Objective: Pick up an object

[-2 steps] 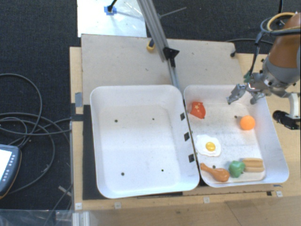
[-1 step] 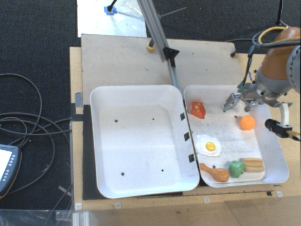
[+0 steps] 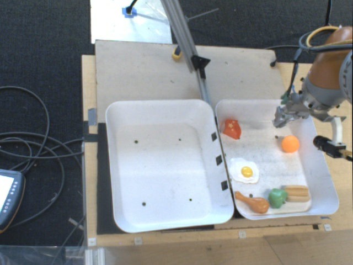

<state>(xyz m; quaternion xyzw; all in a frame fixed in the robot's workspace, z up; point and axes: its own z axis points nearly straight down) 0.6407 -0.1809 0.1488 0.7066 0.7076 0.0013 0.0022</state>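
Overhead view: the grey arm (image 3: 331, 70) is cut off at the right edge. Its gripper (image 3: 282, 118) hangs over the right bin (image 3: 325, 181); whether it is released or clenched cannot be told. An orange ball (image 3: 290, 143) lies just below it, apart, inside that bin, near a fried egg (image 3: 244, 171).

Two white bins (image 3: 165, 112) sit on a pale tan bench (image 3: 143, 70) ringed by dark charcoal carpet (image 3: 44, 37). In the right bin lie a red strawberry (image 3: 231, 129), an orange ball (image 3: 290, 143), a white fried egg with a yellow yolk (image 3: 244, 171), a brown drumstick (image 3: 252, 201), a green pepper (image 3: 277, 197) and a tan hot dog bun (image 3: 297, 192). Small black dots mark the left bin's floor. The arm (image 3: 328, 70) shows grey and orange.
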